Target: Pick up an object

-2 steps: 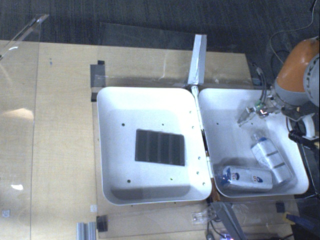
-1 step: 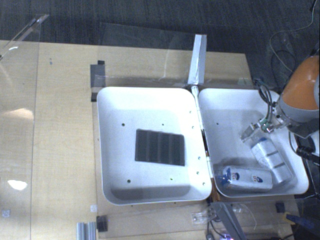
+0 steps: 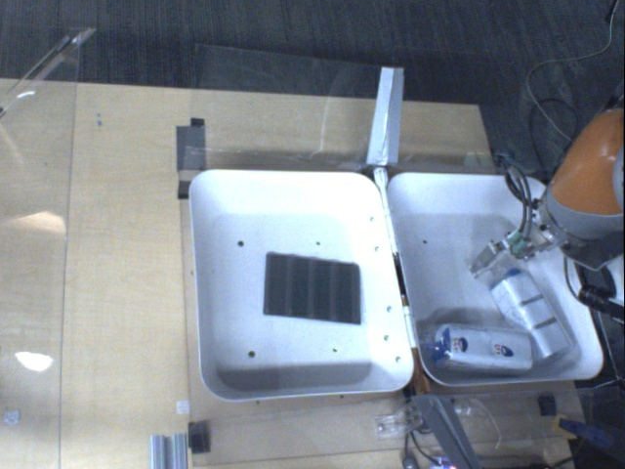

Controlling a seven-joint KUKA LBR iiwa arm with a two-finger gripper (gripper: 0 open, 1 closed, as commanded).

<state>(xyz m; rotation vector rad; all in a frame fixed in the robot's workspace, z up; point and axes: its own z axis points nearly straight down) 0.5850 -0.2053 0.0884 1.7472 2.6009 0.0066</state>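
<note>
Now, from the camera up above, I look down at a slant on my desk (image 3: 107, 291) and the two white bins sitting side by side on it. The left bin (image 3: 225, 223) has a dark ribbed mat (image 3: 312, 287) lying flat in its middle. The right bin (image 3: 430, 213) is the one with things I could pick up.

My arm (image 3: 591, 179), grey with its orange band, comes in from the right and leans over the right bin. My tool (image 3: 503, 252) hangs low inside that bin, near its right side. I cannot tell how far open it is, because the tip is small and blurry from up here. I cannot tell if it has hold of anything either.

Just below the tool lies a clear plastic package (image 3: 529, 306), tipped at an angle. It is very near the tool, but I cannot say if they touch. Along the front wall of the same bin lies a white tube with blue print (image 3: 483, 346), flat on its side. It sits against the wall, I think, because the bin floor slopes up at the edges and things slide there.

I guess the clear package is my pick, since my tool is right above it. It looks slippery and soft, so it might slide away.
</note>
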